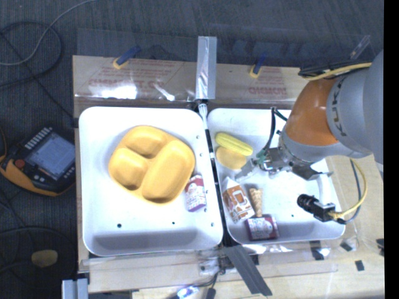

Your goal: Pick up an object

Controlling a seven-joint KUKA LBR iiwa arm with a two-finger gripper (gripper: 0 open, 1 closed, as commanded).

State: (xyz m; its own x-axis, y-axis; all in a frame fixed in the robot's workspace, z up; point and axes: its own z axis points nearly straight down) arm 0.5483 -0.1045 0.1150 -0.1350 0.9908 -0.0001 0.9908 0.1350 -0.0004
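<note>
The left bin (100,229) holds a large yellow lumpy object (151,162) and, by its right wall, a small item with a red and white label (196,193). In the right bin (299,229) lie a yellow object (232,149) at the back left, an orange and white packet (237,202), a thin tan stick (256,199) and a dark red box (260,227). My gripper (259,162) hangs low over the right bin, just right of the yellow object and above the packet. Nothing shows as held in it.
The grey and orange arm (324,120) covers the right bin's back right part. A black plug on a yellow cable (315,206) sits over that bin's right side. A control pendant (43,161) and cables lie on the floor at left.
</note>
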